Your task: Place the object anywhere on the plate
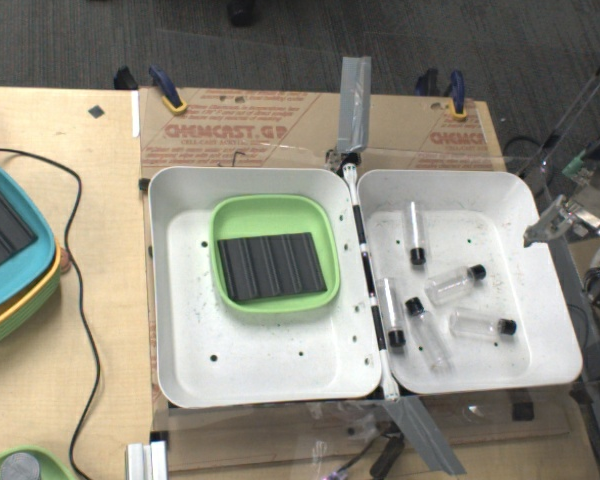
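clear tubes (450, 288) with black caps, green plate (275, 255), ridged insert

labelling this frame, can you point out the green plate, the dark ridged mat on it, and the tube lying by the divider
green plate (276, 215), camera view, on its bare far rim
dark ridged mat (275, 266), camera view, on its middle
tube (390, 311), camera view, on its clear body above the black cap

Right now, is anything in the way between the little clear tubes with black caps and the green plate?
Only the two bins' raised rims, meeting in the middle, lie between the clear plastic tubes with black caps in the right white bin and the square green plate in the left one. Lifted over, nothing else blocks.
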Robot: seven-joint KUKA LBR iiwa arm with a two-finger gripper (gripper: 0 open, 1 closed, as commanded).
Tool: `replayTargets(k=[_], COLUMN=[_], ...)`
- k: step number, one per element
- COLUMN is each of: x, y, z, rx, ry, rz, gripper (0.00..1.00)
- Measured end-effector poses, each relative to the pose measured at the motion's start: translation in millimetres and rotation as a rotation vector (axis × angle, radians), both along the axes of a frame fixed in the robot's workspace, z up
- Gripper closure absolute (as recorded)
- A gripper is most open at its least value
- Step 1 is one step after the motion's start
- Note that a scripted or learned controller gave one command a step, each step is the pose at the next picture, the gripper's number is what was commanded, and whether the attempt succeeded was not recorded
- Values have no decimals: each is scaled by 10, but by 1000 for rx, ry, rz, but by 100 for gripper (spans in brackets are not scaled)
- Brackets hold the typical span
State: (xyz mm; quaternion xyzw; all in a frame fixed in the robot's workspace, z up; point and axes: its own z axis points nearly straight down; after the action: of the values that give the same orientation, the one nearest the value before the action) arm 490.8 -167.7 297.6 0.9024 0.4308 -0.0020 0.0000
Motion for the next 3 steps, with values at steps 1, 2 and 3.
replayTargets(k=[1,2,3], x=[-130,-131,-130], y=[-432,-546,-540], z=[316,505,-10], rx=[-1,-2,-2], ry=[2,2,3], rz=[-284,-473,-660], gripper=[0,0,0])
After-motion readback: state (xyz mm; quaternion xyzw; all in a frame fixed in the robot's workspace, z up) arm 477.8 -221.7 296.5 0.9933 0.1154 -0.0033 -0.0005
